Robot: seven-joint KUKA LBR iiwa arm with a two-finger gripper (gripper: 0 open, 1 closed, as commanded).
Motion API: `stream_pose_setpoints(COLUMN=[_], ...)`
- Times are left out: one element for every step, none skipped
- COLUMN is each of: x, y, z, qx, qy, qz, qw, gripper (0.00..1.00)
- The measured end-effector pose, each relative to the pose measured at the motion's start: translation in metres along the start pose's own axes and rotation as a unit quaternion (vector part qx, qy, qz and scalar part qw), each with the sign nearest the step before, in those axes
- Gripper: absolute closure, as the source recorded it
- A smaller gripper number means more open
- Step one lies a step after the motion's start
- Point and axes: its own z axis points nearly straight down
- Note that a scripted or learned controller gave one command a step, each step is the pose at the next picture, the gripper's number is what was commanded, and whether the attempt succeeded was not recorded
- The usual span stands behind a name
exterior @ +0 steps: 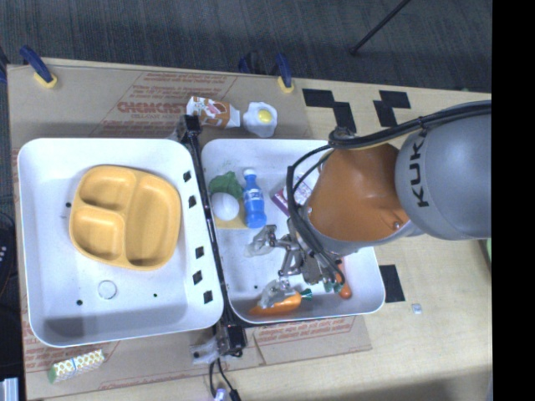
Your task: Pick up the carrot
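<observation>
The carrot [282,305] lay in the right bin [365,284], flat against its near wall, likely because it had rolled or been dropped there. The jaws [294,267] hung just above the carrot, pointing down, probably to reach for it. I could not tell if the jaws were apart or together. A blue bottle [252,199] stood further back from the carrot, out of the way.
</observation>
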Motion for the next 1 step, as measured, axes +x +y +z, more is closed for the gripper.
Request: stream_pose_setpoints(x=[-0.0136], y=[-0.0094], z=[0.0417], qx=[0.001], qy=[-0.004], qz=[-0.148], qw=[0.9890], gripper=[0.00])
